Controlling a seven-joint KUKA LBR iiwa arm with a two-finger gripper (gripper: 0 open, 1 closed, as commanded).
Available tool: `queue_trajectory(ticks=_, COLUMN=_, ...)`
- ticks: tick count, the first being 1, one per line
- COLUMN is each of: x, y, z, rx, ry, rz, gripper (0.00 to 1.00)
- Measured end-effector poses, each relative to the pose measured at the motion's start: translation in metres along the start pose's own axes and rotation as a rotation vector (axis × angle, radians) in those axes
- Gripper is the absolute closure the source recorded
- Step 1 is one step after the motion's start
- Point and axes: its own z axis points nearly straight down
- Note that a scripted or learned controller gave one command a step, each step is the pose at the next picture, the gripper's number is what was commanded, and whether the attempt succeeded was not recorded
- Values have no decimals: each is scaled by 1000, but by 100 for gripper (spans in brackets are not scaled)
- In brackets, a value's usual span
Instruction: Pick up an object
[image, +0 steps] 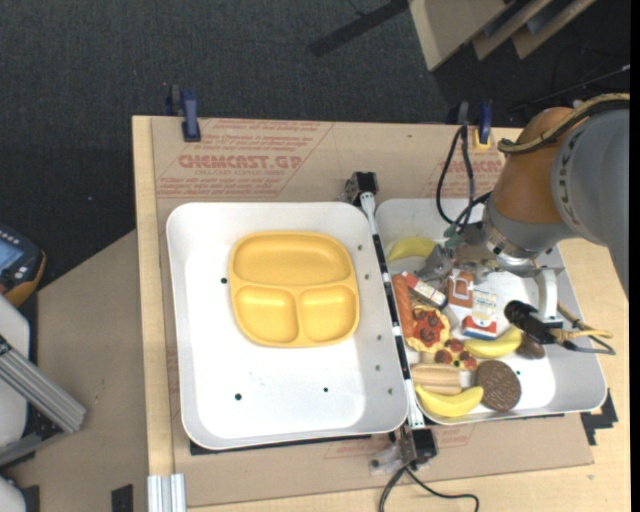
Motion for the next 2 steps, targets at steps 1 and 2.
queue_trajectory(ticks=1, x=2, y=3, z=-10, rx=-6, ry=0, rz=-4, gripper=100)
queue_trajectory(ticks=2, x=89, y=-17, z=-115, rx=-13, ry=3, rz=-13, gripper=100)
